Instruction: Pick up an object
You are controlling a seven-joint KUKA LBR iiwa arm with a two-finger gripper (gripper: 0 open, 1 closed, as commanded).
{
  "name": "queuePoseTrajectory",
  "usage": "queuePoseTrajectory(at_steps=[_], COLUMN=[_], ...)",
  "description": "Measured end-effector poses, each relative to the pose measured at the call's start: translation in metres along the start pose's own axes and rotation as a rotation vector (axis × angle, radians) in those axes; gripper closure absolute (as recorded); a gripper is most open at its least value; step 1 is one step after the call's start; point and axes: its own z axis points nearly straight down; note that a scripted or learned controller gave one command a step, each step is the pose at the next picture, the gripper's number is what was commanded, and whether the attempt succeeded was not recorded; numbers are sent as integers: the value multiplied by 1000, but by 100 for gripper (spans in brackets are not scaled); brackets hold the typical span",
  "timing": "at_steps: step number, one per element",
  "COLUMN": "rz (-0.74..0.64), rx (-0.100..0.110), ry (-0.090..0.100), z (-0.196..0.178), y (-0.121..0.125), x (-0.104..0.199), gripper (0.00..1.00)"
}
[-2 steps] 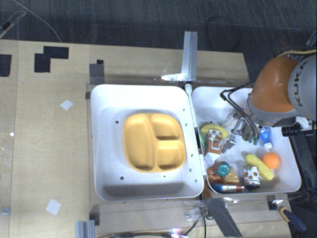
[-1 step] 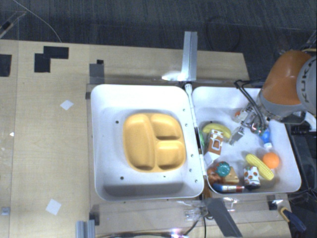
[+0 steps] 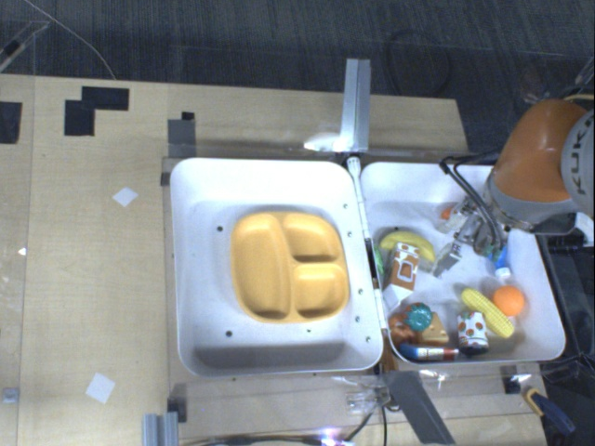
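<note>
Arm (image 3: pixel 544 161) partly cut off at right

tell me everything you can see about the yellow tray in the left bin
The yellow tray is a smooth, matte, plastic-looking dish with rounded corners and three compartments: one long one on the left, two smaller ones stacked on the right. It lies flat, open side up, near the middle of the left bin, touching only its floor. Nothing sits in it.

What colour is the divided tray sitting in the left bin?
Yellow, a plain mustard shade with no pattern. The divided tray shows clearly in the camera view, lying in the left bin.
</note>
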Motion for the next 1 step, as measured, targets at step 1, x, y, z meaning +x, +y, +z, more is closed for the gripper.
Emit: queuePoseTrajectory(at_steps=[1], rz=[-45], rx=[2], ry=[0], z=[0], y=[-46], x=[-19], gripper=[0])
